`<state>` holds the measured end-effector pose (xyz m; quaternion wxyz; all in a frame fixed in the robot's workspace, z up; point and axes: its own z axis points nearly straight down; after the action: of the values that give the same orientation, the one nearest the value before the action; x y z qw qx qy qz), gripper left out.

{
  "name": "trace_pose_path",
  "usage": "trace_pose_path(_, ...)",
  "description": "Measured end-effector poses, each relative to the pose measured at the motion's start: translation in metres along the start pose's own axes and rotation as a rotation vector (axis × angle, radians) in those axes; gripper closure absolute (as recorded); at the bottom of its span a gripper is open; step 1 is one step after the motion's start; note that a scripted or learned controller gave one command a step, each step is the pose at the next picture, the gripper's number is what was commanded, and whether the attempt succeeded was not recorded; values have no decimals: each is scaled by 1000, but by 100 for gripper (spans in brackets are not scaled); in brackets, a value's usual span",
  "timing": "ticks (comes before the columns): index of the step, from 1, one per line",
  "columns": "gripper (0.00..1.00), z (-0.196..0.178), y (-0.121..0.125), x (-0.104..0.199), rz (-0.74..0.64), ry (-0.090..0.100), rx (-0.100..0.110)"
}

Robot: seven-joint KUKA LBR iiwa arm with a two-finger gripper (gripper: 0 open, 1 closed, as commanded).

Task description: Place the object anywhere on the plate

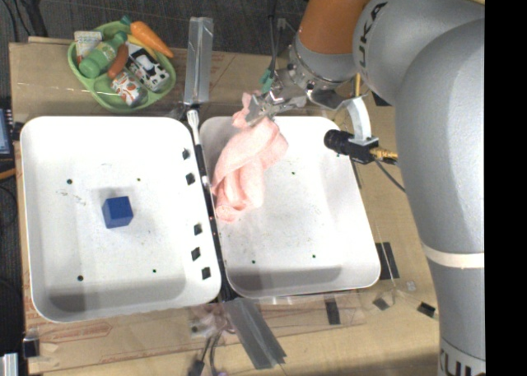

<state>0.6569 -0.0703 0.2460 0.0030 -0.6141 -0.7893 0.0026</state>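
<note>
The pink cloth [243, 164] hung crumpled over the far left part of the right bin [329, 226], its top corner pinched between the fingers of my gripper [265, 105]. A blue cube [118, 211] sat in the left bin [49, 201], and a green bowl of toy food [121, 64] stood on the bench beyond it.

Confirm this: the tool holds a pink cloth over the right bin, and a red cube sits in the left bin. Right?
One error: the cube is blue. The camera view shows it in the left bin, with the tool holding the pink cloth over the right bin.
</note>
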Motion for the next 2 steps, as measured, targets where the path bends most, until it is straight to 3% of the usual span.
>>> trace_pose_path(1,100,19,1,3,-8,0,1)
trace_pose_path(2,100,12,-12,54,-411,0,1)
